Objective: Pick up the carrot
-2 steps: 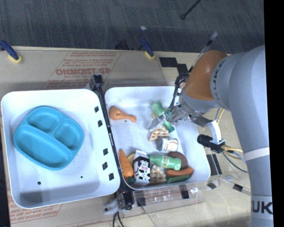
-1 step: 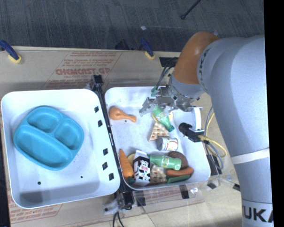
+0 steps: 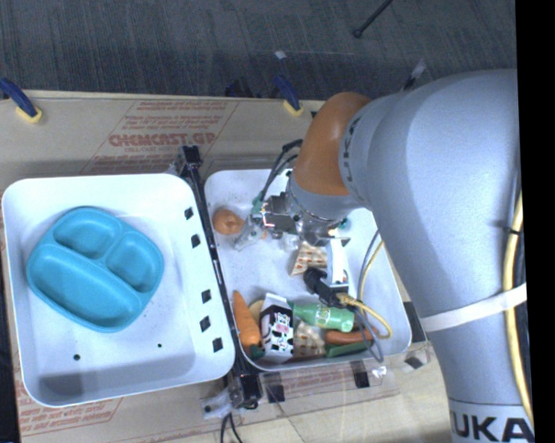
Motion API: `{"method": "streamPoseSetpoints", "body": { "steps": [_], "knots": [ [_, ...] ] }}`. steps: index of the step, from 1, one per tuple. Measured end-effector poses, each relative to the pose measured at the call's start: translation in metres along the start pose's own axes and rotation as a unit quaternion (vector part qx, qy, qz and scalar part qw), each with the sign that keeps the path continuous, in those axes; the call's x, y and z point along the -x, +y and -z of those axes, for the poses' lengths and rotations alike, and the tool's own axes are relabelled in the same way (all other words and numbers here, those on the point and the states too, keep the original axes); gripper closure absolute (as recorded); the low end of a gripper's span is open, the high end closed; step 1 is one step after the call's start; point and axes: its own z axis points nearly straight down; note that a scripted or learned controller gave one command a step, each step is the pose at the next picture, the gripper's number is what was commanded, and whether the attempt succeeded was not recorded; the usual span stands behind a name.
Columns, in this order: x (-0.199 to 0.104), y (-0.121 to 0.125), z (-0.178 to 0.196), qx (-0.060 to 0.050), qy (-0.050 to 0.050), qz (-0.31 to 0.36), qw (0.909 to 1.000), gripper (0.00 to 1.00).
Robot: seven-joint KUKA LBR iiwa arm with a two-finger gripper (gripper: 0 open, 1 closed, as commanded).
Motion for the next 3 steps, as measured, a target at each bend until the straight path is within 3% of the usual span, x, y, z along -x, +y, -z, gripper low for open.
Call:
{"method": "streamPoseSetpoints", "body": {
  "steps": [1, 2, 3],
  "knots": [
    [0.051, 0.021, 0.004, 0.004, -0.003, 0.147, 0.9891, 0.00],
    [0.064, 0.021, 0.003, 0.003, -0.001, 0.273, 0.9621, 0.00],
    [0.086, 0.018, 0.004, 0.007, -0.003, 0.133, 0.9910, 0.00]
  ]
}}
